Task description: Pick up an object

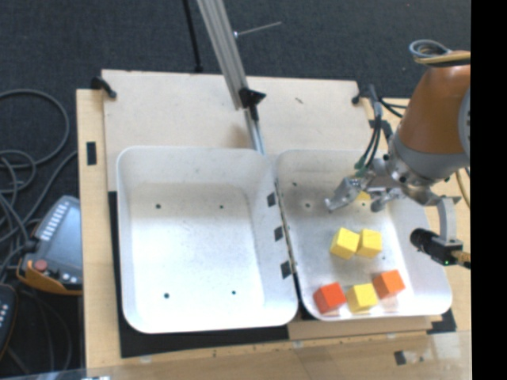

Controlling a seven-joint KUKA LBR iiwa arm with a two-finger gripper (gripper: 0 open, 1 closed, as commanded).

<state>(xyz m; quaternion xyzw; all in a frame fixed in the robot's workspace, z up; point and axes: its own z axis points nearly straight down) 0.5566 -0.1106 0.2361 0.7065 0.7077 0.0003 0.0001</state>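
The gripper hangs over the right bin's far half with fingers spread, nothing between them. You find five blocks nearer you: two yellow blocks touching, closest below the gripper for a short descent.

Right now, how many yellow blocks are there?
3, all in the right bin: two yellow blocks touching mid-bin, one near the front between orange blocks. More may hide under the arm.

Five blocks in right bin; pincer above
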